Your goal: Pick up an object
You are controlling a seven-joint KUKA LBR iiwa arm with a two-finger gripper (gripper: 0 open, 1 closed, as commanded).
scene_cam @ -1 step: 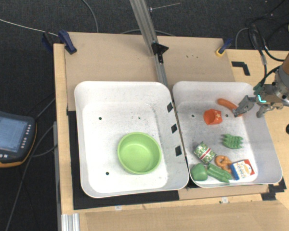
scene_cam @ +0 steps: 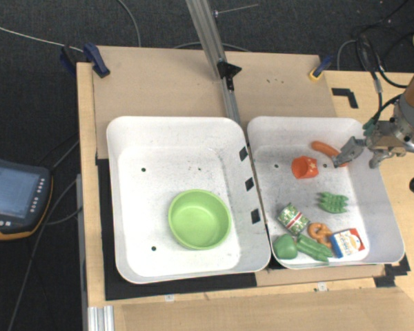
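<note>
A tan counter (scene_cam: 165,81) seen from above at a slant carries two shallow white bins side by side. The left bin (scene_cam: 124,143), in the middle of the frame, holds a light green bowl (scene_cam: 199,218) sitting upright toward its lower right corner. The right bin (scene_cam: 283,133) holds a scatter of small toy objects. Near its upper middle lies an orange-red sausage-shaped piece (scene_cam: 324,148), and just below and left of it sits a red block-like piece (scene_cam: 304,167). Lower, toward the right, is a green ridged leafy piece (scene_cam: 333,202). Along the bottom edge of this bin a cluster sits close together: a small green-and-white can (scene_cam: 292,218), an orange pretzel (scene_cam: 319,231), a red-and-white carton (scene_cam: 348,242), a round green piece (scene_cam: 286,247) and a long green vegetable piece (scene_cam: 314,249). The hand (scene_cam: 362,154) reaches in from the right edge of the frame, over the upper right part of the right bin. Its two fingers are spread wide apart with nothing between them; the left fingertip (scene_cam: 343,158) sits just beside the right end of the sausage-shaped piece. A metal pole (scene_cam: 207,33) runs from the top of the frame down to the gap between the bins, and a handheld control pad (scene_cam: 14,197) lies on the dark floor at the left edge.
</note>
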